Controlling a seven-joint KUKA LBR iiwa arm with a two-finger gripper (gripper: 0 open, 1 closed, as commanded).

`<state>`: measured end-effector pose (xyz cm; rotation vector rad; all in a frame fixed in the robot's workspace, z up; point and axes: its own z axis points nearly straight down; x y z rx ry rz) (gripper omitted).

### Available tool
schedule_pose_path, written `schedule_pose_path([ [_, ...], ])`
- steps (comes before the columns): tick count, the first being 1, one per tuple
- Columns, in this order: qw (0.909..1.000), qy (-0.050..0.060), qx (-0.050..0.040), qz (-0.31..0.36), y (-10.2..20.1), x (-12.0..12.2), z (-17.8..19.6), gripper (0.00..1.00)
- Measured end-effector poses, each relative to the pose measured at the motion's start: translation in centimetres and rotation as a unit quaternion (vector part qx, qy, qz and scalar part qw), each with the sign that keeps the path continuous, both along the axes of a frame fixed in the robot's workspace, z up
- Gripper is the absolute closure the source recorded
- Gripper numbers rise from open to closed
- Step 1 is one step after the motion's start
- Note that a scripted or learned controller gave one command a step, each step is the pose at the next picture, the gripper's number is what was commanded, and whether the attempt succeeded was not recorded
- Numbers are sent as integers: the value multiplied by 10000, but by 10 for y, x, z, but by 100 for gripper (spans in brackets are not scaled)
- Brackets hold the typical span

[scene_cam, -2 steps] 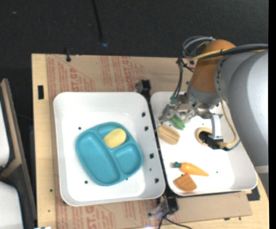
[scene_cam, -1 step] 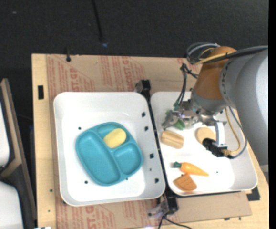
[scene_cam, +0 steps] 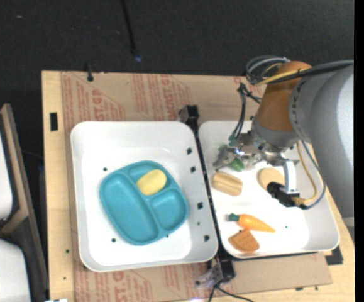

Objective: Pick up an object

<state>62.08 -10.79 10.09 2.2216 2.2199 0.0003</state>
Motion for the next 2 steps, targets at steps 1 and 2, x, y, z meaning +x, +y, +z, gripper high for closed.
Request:
schedule_pose_path([
  [1,10000,5,1,-2,7,-18,0,0],
  [2,10000,-1,2,2,12,4,3,0],
])
